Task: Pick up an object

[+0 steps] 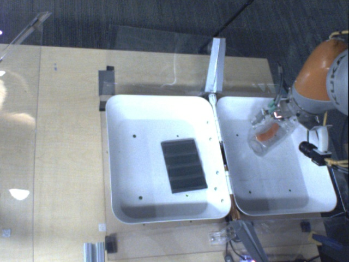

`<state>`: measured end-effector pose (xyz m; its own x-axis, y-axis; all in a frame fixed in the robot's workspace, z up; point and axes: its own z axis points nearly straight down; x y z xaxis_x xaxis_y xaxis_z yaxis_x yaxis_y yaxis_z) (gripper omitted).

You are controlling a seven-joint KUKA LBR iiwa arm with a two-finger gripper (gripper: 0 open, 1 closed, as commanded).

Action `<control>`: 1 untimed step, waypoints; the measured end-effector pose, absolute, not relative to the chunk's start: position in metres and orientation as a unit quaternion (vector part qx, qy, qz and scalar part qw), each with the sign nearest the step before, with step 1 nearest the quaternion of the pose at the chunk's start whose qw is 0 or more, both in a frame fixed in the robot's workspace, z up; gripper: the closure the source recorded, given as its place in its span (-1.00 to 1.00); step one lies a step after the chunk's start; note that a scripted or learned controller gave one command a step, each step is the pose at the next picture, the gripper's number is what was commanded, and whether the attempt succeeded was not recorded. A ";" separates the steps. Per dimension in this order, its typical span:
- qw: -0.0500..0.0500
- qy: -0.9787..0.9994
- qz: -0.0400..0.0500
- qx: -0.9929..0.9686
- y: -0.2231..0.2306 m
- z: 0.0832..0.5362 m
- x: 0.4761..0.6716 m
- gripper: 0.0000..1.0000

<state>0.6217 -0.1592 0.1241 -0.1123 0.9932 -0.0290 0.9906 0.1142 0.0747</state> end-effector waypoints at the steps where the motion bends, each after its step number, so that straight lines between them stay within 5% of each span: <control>1: 0.037 0.772 0.016 0.634 -0.161 0.124 0.623 -1.00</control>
